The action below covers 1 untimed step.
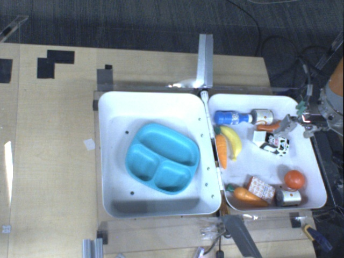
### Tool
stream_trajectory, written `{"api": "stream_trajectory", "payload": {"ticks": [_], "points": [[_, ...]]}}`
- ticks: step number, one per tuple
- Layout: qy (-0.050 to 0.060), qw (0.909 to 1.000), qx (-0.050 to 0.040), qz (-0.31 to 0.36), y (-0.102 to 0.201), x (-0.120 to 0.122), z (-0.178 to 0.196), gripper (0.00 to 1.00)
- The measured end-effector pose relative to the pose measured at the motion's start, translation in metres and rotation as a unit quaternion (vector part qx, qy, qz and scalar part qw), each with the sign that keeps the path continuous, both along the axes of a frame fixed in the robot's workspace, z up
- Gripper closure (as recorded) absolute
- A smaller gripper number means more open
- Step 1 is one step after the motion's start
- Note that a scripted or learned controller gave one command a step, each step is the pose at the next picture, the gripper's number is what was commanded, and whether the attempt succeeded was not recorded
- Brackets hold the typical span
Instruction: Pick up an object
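Pincer (294, 121) hovers at the right bin's (320, 190) far right corner, its state impossible to tell; nearest target, a black-and-white box (275, 143), lies just leftward and nearer the camera, beside the banana (232, 140).

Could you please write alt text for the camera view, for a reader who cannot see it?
The gripper hangs over the right bin, which holds a banana, carrots, a blue bottle and an orange ball. The left bin holds a blue divided tray.

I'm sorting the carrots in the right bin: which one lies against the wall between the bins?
The thin carrot beside the banana. The fatter carrot lies along the bin's near edge.
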<state>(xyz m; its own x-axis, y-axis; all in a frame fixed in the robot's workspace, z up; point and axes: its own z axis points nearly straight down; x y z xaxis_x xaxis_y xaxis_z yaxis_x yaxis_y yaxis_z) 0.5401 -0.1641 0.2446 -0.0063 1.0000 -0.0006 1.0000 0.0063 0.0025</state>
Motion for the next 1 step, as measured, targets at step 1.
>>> {"api": "stream_trajectory", "payload": {"ticks": [1], "points": [[-0.001, 0.9927, -0.0001, -0.121, 0.0002, 0.0336, 0.0345, 0.00]]}}
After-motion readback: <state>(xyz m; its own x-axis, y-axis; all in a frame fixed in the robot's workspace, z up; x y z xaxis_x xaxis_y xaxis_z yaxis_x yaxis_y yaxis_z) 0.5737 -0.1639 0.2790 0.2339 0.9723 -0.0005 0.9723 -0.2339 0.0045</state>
